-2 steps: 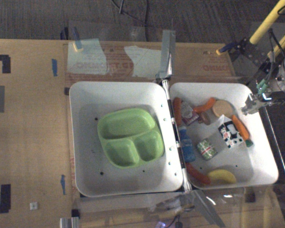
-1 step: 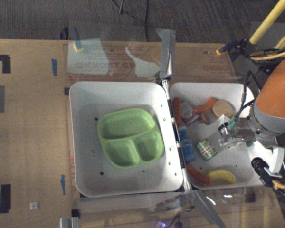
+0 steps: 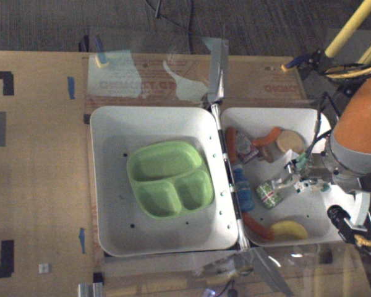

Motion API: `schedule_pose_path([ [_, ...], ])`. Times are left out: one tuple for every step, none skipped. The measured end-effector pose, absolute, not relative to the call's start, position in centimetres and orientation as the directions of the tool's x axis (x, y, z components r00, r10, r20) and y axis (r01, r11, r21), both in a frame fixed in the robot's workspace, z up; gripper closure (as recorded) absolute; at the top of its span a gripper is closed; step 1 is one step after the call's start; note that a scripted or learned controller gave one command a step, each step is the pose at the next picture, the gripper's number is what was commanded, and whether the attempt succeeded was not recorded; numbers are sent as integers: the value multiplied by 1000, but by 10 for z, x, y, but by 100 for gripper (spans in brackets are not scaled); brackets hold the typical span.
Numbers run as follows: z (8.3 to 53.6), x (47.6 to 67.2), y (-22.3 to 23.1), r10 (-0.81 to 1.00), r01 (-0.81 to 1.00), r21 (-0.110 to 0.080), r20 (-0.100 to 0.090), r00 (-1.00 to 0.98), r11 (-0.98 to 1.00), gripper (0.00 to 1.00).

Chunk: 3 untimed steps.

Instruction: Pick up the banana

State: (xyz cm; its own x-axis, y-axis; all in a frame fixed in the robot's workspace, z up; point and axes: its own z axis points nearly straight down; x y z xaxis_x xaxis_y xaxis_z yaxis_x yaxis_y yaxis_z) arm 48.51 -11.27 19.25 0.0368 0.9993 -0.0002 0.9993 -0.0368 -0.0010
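Yellow and curved, the banana lay near the front of the right bin, beside a red sausage. The gripper hung farther back, and its grip could not be made out, a green-checked packet lying just by it. A glossy green three-part tray sat in the left bin.

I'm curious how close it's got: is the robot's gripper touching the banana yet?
Apart. The camera view shows bare white bin floor between the gripper, near a green-checked item, and the banana lower down.
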Motion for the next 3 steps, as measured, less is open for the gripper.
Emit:
schedule_pose_path([
  [107, 481, -153, 999, 999, 1, -1, 40, -40, 0],
  [86, 480, -98, 949, 949, 3, -1, 315, -315, 0],
  [209, 494, -102, 1000, 1000, 0, -1, 16, -16, 0],
])
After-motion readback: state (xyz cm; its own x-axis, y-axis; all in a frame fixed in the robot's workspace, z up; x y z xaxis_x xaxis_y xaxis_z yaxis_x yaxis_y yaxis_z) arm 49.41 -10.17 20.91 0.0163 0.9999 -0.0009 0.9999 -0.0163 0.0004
